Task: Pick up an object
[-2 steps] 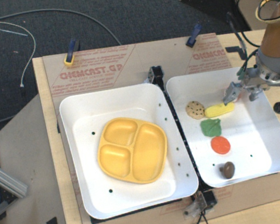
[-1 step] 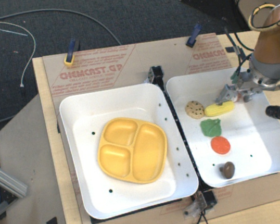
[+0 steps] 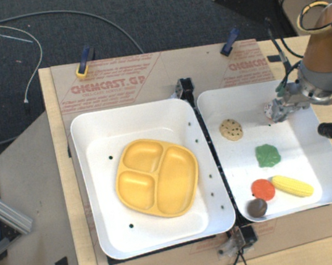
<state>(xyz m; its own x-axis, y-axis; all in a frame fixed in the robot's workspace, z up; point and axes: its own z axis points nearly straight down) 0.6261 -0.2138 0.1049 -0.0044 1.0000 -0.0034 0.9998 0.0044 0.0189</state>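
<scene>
2 shallow white bins sit side by side on a cardboard-covered bench. The left bin (image 3: 91, 172) holds a yellow plate (image 3: 157, 177) with 3 compartments, lying flat near the middle of the bin and turned at a slight angle to the bin's walls.

The right bin (image 3: 328, 168) holds 5 small things. A round cookie (image 3: 231, 129) with dark chips lies near the bin's left wall, in the upper half. A green lump (image 3: 268, 155) sits near the middle of the bin, below and to the right of the cookie. Further down, an orange-red round thing (image 3: 263, 189) lies just beside a yellow corn cob (image 3: 294, 186), the corn on its right and tilted down toward the right. A dark brown ball (image 3: 257, 208) rests close under the orange-red thing, near the bin's bottom left corner.

The arm (image 3: 323, 57) reaches in from the right, its orange band above the grey wrist. The gripper (image 3: 275, 111) is over the upper part of the right bin, to the right of the cookie and above the green lump, well apart from both. Nothing is visible between its tips, and whether it is open or closed is too small and blurred to tell.

2 blue clamps (image 3: 84, 61) pin the cardboard at the bench's far edge, and cables trail across the dark floor behind.
</scene>
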